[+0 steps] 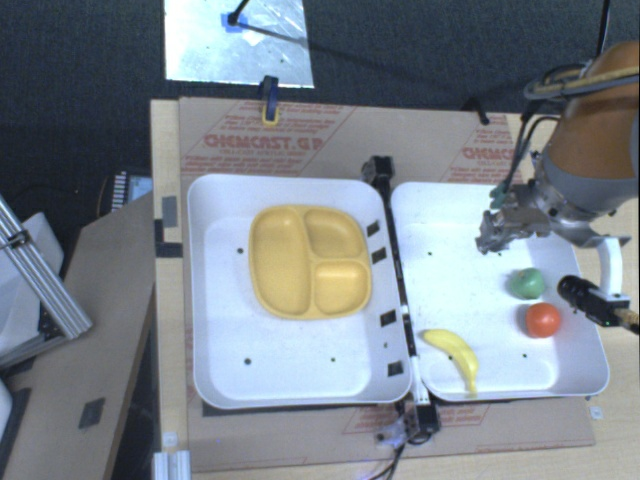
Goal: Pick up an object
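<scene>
The right bin (460,268) holds three things. A yellow banana (453,355) lies near its front left corner. A green round fruit (526,284) sits at the right side, and a red-orange round fruit (543,320) rests just in front of it. My gripper (497,231) hangs over the upper right part of this bin, a little up and left of the green fruit. Nothing shows between its fingertips.
The left bin (230,358) carries a yellow divided plate (308,261) with three compartments. A black divider strip (392,278) runs between the bins. A black part (590,300) of the arm juts over the right bin's right rim, near the red-orange fruit.
</scene>
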Robot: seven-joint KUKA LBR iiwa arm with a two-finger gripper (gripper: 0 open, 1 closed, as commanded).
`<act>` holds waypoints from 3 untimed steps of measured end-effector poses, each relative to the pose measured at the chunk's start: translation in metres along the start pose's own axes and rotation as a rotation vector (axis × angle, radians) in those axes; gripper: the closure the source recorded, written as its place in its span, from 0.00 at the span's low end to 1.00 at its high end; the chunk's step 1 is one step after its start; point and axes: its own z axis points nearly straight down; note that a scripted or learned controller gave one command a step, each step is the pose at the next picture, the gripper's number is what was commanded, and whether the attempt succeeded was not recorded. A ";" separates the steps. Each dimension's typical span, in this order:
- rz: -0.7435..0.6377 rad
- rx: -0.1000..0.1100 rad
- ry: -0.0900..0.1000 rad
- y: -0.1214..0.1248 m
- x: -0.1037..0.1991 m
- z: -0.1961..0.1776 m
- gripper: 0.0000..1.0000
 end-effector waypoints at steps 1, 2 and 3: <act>-0.002 0.001 0.001 0.020 0.061 0.005 1.00; -0.001 0.000 0.002 0.039 0.113 0.002 1.00; -0.001 0.003 0.002 0.051 0.174 0.015 1.00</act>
